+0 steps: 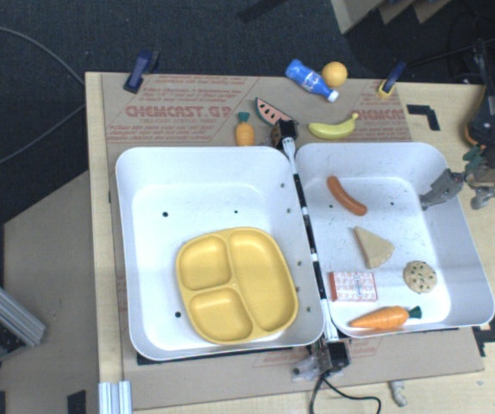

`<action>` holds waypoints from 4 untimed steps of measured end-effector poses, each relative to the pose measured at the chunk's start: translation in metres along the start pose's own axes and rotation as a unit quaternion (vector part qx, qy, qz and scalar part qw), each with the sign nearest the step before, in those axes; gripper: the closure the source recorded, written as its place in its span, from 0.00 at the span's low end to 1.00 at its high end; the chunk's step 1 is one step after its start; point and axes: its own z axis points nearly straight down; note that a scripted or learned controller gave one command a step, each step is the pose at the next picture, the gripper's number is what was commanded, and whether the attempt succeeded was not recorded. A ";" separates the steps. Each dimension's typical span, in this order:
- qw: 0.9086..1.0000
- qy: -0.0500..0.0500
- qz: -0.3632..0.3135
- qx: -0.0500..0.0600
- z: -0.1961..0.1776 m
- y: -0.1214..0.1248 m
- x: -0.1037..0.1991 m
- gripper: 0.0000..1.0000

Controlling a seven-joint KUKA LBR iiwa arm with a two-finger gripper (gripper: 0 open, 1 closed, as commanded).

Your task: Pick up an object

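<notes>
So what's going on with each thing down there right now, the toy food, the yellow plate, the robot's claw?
Yellow divided plate: flat in the left bin, nothing on it.
Sausage: lying loose in the right bin.
Wedge: flat, untouched.
Cookie: flat, untouched.
Red-and-white packet: flat by the divider.
Carrot: on its side at the near wall.
Banana: outside the bins, on the board.
Gripper: at the right bin's far edge, holding nothing visible.
</notes>
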 end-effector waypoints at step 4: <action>1.000 0.000 0.000 -0.001 0.173 0.008 0.092 0.00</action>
